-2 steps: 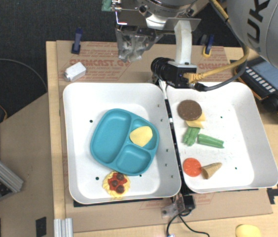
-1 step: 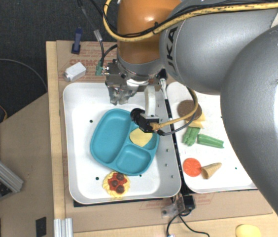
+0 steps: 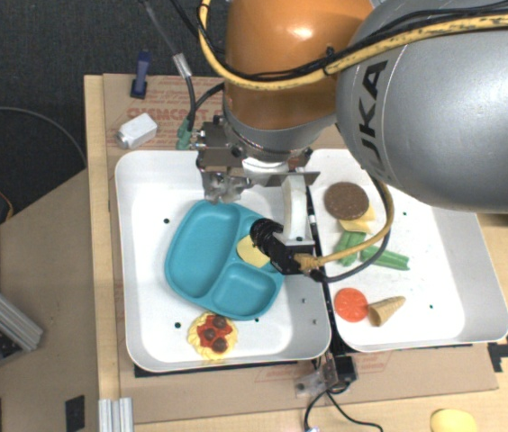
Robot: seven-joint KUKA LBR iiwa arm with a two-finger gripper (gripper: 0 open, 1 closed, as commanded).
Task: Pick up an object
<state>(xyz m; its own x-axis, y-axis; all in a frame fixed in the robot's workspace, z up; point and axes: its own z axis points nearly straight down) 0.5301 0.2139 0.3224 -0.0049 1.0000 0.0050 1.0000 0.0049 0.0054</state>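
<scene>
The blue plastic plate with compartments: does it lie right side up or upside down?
Right side up. The blue plastic plate shows its hollow compartments, and a pale yellow piece lies in one.

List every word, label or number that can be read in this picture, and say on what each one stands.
"KA": black letters on the grey arm; the letters before them are hidden.
Red print on the cardboard: too blurred to read.
Nothing else is legible.

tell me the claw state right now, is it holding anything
Claw: cannot be told whether open or closed; it hangs at the upper rim of the blue plate, with nothing visibly held.
</scene>
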